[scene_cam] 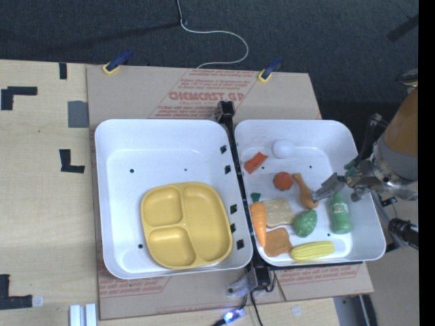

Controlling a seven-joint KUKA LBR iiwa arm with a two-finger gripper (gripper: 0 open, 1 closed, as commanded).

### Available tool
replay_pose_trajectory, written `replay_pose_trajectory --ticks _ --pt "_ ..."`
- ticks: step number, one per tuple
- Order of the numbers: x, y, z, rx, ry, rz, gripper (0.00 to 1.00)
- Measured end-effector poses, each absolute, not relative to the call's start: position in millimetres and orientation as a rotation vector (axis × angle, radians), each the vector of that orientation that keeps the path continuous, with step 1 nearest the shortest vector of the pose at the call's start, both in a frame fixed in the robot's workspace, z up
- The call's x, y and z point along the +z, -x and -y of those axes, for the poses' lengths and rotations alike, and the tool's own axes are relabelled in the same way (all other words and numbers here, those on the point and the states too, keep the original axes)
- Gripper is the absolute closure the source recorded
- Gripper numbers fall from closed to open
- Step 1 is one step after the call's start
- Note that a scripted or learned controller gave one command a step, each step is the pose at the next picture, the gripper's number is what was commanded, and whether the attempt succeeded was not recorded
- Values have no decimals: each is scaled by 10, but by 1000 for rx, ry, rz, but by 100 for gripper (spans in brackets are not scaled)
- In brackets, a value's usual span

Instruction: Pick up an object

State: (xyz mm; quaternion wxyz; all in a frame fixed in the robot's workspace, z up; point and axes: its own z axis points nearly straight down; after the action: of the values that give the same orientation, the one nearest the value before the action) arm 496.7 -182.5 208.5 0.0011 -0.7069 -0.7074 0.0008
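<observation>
Fingers of the gripper reach into the right bin from its right side, but how far apart they stand cannot be told. Nothing visibly sits between them. Just beside them lie a green bottle and a brown drumstick. A yellow divided plate rests in the left bin.

Wooden bench under cardboard sheet, white bins
</observation>
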Motion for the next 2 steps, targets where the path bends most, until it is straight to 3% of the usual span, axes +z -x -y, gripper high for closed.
replay_pose_trajectory --ticks 2 --pt "1034 -4953 1769 6 2215 2218 0"
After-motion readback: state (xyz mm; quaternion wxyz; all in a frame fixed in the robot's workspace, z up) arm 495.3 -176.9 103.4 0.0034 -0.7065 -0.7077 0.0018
